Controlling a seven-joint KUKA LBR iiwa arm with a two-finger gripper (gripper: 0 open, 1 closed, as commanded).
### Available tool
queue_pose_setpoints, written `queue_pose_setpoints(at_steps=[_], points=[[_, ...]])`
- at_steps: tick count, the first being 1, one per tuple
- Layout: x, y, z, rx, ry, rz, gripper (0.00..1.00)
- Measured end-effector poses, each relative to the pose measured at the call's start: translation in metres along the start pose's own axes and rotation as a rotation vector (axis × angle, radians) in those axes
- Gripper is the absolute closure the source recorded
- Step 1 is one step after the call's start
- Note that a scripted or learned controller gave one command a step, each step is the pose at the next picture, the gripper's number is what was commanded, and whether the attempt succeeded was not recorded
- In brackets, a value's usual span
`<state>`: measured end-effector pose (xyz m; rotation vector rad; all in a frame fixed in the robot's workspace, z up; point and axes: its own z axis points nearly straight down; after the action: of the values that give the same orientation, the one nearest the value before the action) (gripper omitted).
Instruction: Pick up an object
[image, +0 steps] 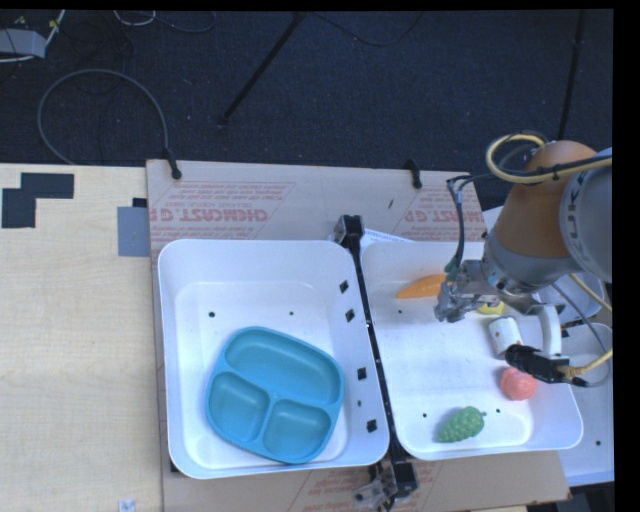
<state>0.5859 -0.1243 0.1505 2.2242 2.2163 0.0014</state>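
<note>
A: So, whereabouts of the tool (452, 303)?

B: Down in the right bin (430, 360), toward its twelve o'clock wall, on the end of the arm (540, 225) reaching in from three o'clock.

A: Open or closed?

B: Cannot tell from up here. Too small and too cluttered to judge how wide, or whether gripping anything.

A: And things to pick?

B: Three clear ones, all in that same bin. Nearest, an orange piece (420, 288), lying flat at nine o'clock of the tool and just beside it; touching or not, hard to say. Next, a pink ball (517, 384) near the bin's three o'clock wall, at about five o'clock of the tool and apart from it. Last, a green knobbly lump (460, 424) close to the six o'clock wall, at six o'clock of the tool and well apart from it.

A: Anything in the left bin (200, 310)?

B: A blue divided plate (275, 393) with three compartments, lying toward the six o'clock side, turned askew to the bin's walls.

A: And underneath?

B: Pale table (70, 350) out at nine o'clock. Brown cardboard sheet (250, 200) beneath both bins, sticking out at twelve o'clock.
</note>
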Motion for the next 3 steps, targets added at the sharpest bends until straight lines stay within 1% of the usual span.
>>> queue_pose_setpoints(at_steps=[1,2,3], points=[[0.004,-0.002,-0.044,0.001,0.001,-0.005,1.0],[0.0,-0.011,-0.095,0.0,0.0,-0.004,1.0],[0.049,-0.027,-0.098,0.006,0.003,-0.007,1.0]])
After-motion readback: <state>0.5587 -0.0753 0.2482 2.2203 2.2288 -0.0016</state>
